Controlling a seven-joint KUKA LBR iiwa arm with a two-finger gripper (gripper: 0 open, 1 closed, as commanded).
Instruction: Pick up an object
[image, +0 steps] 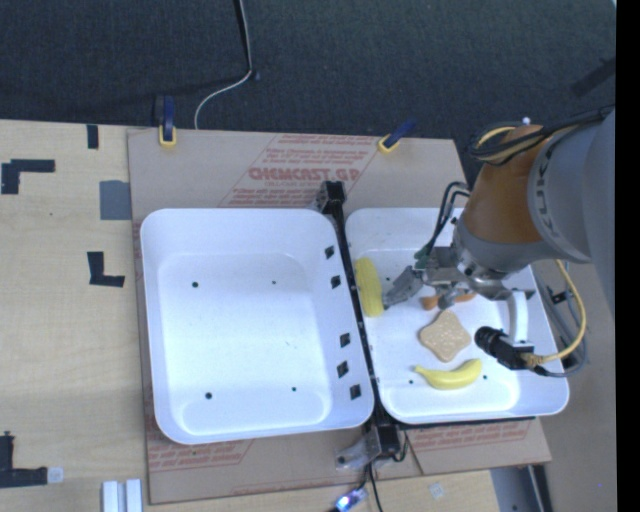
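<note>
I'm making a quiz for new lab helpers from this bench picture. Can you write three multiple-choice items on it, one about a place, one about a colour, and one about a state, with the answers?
1. Which bin holds the banana?
A. the left bin
B. the right bin
C. neither, it lies on the bench

2. What colour is the long block by the divider?
A. blue
B. yellow
C. red

3. How does the banana lie relative to the gripper?
A. clamped in it
B. hanging from it
C. apart from it, on the bin floor

Answers: 1 B, it lies near the front edge of the right bin. 2 B, it is plainly yellow. 3 C, the gripper hangs farther back, by the long block.
</note>
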